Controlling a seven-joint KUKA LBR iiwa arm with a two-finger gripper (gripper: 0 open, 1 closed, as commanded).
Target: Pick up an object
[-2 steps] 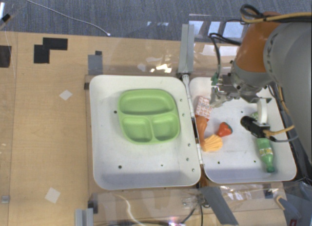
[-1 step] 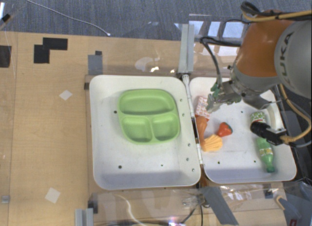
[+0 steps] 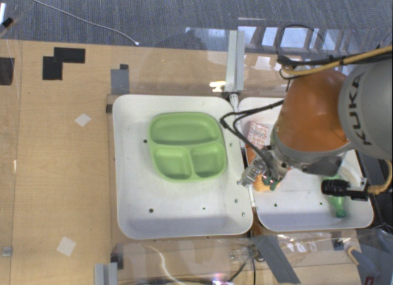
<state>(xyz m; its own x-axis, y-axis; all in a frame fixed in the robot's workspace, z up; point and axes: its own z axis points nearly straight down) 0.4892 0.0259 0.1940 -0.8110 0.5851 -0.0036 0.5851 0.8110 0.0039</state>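
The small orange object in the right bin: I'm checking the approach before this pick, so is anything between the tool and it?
Nothing visible stands between them. The tool sits low over the shallow white right bin, right at the small orange object near the bin's left wall. The patterned packet and the green item lie apart from it.

Bright, even overhead light; glare streaks the clear panel (image 3: 215,86) behind the shallow white left bin (image 3: 132,210), whose front edge lies in soft shadow.

Looks like a robotics lab: a KUKA arm (image 3: 325,118) over two white bins (image 3: 132,216) on a plywood bench (image 3: 55,173), loose cables (image 3: 73,16), grey carpet.
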